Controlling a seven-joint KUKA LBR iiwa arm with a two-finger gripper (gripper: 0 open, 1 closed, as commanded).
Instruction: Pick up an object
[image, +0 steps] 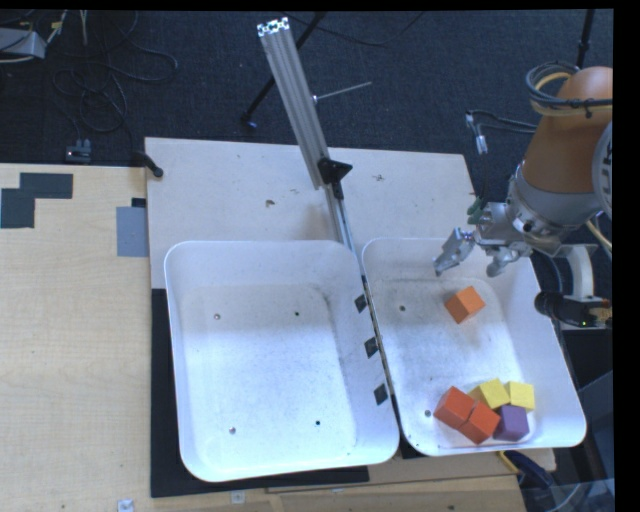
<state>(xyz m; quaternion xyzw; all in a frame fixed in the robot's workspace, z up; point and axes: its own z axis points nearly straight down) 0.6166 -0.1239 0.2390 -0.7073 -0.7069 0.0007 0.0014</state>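
Foam, by its look, makes the orange cube (464, 303) light, slightly soft and easy to pinch across two flat sides, lying alone in the right bin (560, 360) just below the spread, empty gripper (476, 257).

A single fixed camera hangs above the counter (60, 300) and looks down on it at a slant, not straight from overhead. It faces the two white bins, the left bin (265, 360) and the right bin (470, 350), which sit side by side in the lower middle of the picture. The counter's near edge runs along the bottom, and dark floor with loose cables (110, 70) lies beyond its far edge at the top. The arm (565, 150) comes in from the right side. A slanted metal rail (300, 110) rises toward the lens between the bins. The camera stands far enough back to take in both bins whole, with some counter around them.
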